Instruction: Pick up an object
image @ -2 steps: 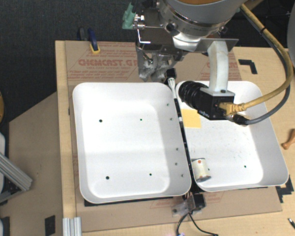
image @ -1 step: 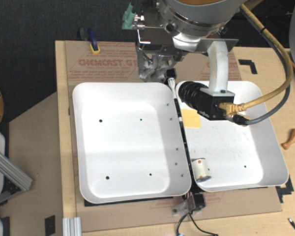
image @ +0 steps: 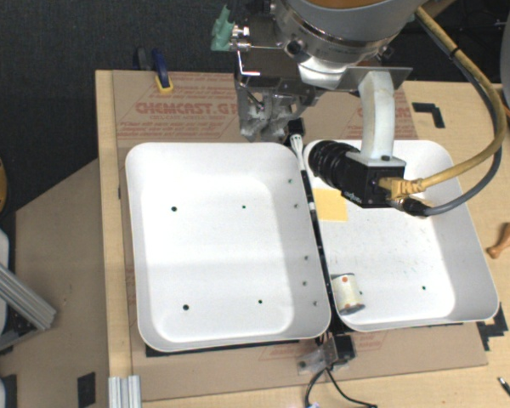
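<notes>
1. The arm (image: pixel 348 7) hangs over the far edge of the bench, above the seam between the bins.
2. The left bin (image: pixel 212 245) and the right bin (image: pixel 442 262) sit side by side.
3. The gripper (image: pixel 272 117) hovers at the bins' far rim; whether it is spread or grasping anything, I cannot tell.
4. A yellow square (image: pixel 330 204) lies in the right bin near the divider.
5. A small white cylinder (image: pixel 347 291) lies near that bin's front-left corner.

Brown bench board (image: pixel 195 109) on dark, perhaps carpeted, floor (image: pixel 42 41).
</notes>
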